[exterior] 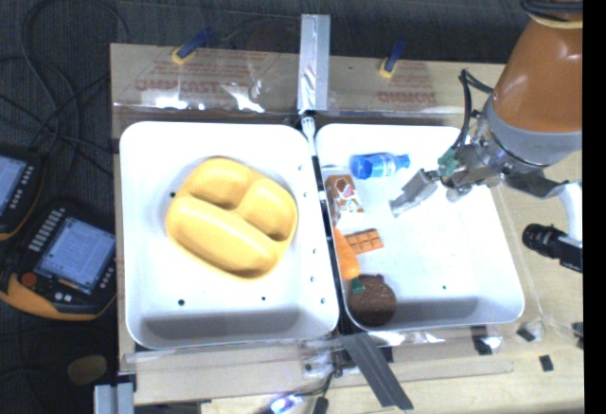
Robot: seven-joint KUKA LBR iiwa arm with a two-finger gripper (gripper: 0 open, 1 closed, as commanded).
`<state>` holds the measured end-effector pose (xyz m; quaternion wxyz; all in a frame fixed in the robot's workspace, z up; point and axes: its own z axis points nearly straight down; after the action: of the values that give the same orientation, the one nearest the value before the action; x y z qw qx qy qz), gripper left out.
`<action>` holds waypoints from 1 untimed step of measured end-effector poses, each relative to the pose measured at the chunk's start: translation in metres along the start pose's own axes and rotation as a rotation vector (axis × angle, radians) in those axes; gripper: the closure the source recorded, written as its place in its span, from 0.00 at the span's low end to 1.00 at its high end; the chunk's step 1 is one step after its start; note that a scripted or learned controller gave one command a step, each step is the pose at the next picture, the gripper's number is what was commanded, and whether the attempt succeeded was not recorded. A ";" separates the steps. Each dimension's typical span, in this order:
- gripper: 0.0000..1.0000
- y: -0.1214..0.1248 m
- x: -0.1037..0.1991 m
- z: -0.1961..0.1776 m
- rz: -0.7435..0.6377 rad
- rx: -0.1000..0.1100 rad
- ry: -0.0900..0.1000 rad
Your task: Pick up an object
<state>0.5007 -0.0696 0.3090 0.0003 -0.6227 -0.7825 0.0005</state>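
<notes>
Since no single object is named by the task, the small blue water bottle (379,164) is judged the nearest candidate: it lies on its side near the back of the right bin (454,261), close to the divider. Along that bin's left wall a printed packet (343,194), a brown chocolate-like bar (363,241), an orange piece (347,261) and a dark round object (371,298) are lined up, some touching. A large yellow lumpy form (232,215) is seen in the left bin (151,308). The gripper (417,192) is held above the right bin, just right of the bottle, its grey fingers pointing down and left; nothing is seen between them, though whether they are spread or closed cannot be told. A miss is judged likely if the descent is made where the gripper now hangs, over bare floor. The bottle could also be rolled away by a one-sided touch, or pinned against the wall.
</notes>
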 end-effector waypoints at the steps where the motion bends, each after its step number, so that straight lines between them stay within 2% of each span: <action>1: 0.00 0.053 0.020 0.126 0.001 0.002 0.001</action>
<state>0.5481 -0.0380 0.1827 0.0012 -0.6231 -0.7821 0.0010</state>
